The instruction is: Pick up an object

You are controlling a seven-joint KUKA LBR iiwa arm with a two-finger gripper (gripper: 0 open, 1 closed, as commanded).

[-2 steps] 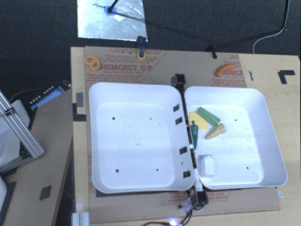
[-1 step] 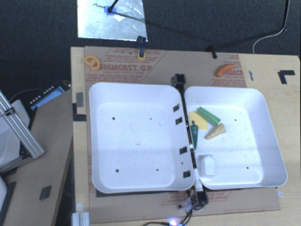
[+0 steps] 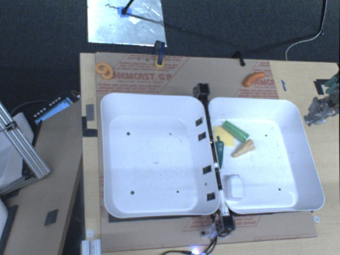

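Note:
The right bin (image 3: 297, 142) holds a green cylinder (image 3: 235, 130) lying on a yellow flat piece (image 3: 225, 137), a tan cone-shaped piece (image 3: 243, 149) just below them, a thin dark green stick (image 3: 219, 151) along the left wall, and a white block (image 3: 234, 186) near the front left corner. My gripper (image 3: 320, 112) sits at the far right edge of the view, outside the right bin's rim and well away from all the objects. Nothing shows between its fingers.
The left bin (image 3: 154, 153) lies beside the right one, joined by a black hinge strip (image 3: 208, 142). On the cardboard behind the bins lie an orange sausage-shaped toy (image 3: 253, 79), an orange ring (image 3: 104, 70) and a yellow-blue clamp (image 3: 159, 54).

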